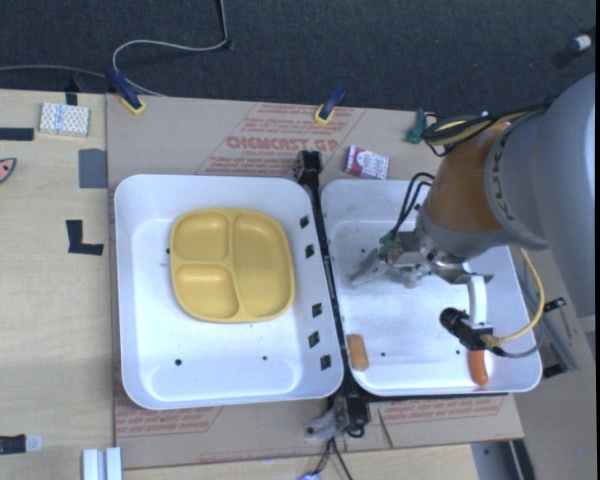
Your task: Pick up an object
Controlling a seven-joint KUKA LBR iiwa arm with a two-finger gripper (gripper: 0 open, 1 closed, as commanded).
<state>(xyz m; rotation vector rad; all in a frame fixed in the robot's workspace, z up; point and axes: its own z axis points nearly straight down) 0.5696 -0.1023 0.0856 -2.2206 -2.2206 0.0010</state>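
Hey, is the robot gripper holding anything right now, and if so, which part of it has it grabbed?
Nothing is held. The gripper hangs over bare floor of the right bin, with nothing between its fingers. The small orange piece lies apart, near the bin's front-left corner.

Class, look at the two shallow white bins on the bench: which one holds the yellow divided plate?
The left white bin holds the yellow divided plastic plate. The right white bin instead has the arm's gripper over it and small orange pieces.

— What's under the bins?
— Cardboard (pixel 270 143) on a pale wood bench (pixel 40 298), black tape marks at its left.
— And beyond?
— Dark carpet (pixel 380 28), a cable (pixel 170 48) trailing across it.
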